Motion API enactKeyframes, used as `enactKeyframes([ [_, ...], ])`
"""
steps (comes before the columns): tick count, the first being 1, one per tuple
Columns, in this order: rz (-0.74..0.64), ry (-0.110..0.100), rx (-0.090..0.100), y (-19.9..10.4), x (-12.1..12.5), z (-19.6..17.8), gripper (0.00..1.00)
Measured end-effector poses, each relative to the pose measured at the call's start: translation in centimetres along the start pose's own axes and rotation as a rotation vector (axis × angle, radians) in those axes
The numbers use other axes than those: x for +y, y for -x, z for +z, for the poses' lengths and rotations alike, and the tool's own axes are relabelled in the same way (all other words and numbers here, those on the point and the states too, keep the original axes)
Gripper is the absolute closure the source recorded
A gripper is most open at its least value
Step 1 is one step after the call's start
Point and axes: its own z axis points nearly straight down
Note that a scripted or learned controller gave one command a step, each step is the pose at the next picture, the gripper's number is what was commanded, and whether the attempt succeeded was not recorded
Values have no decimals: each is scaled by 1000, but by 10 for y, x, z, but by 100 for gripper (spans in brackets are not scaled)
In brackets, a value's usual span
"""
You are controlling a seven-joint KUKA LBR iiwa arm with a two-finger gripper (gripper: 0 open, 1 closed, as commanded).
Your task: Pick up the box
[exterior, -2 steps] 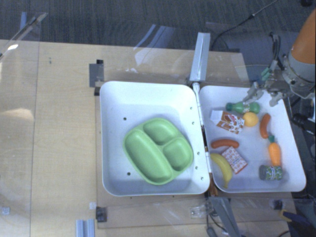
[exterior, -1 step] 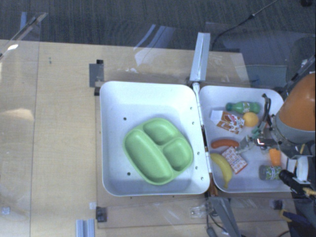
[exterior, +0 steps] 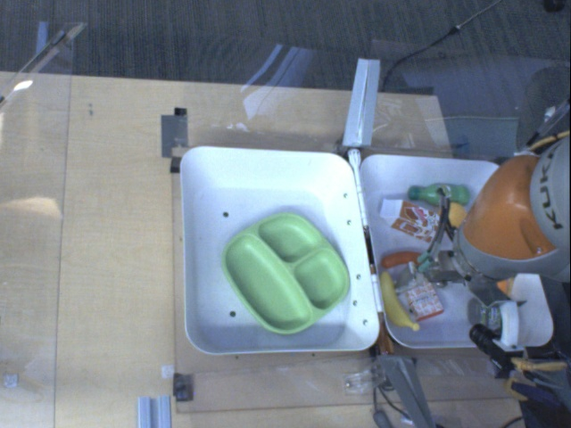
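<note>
Gripper (exterior: 434,268) low in the right bin (exterior: 482,169), at the end of the grey arm (exterior: 500,266) reaching in from the right; too dark and too small here to tell whether wide or narrow, and nothing seen clamped in it. Just below it, a red and white printed packet (exterior: 421,301) lying flat on the bin floor, close to the gripper, contact not clear. To the left of the packet, a banana (exterior: 393,303) along the bin's left wall. Just left of the gripper, a red item (exterior: 401,259), too blurred to name. Further up, the box (exterior: 412,220), orange with a white end, flat on the floor in the far left part of the right bin, apart from the gripper. Beside the box, towards the far wall, a green bottle (exterior: 437,193) on its side, partly behind the orange band (exterior: 504,212) of the arm. Across the divide, the left bin (exterior: 214,176), with a green divided plate (exterior: 285,270) near its middle. Under both bins, the wooden bench (exterior: 98,266).
</note>
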Motion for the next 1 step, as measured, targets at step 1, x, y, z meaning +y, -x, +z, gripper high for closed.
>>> enactKeyframes([
  [1, -4, 3, 2, -2, 2, -10, 100],
])
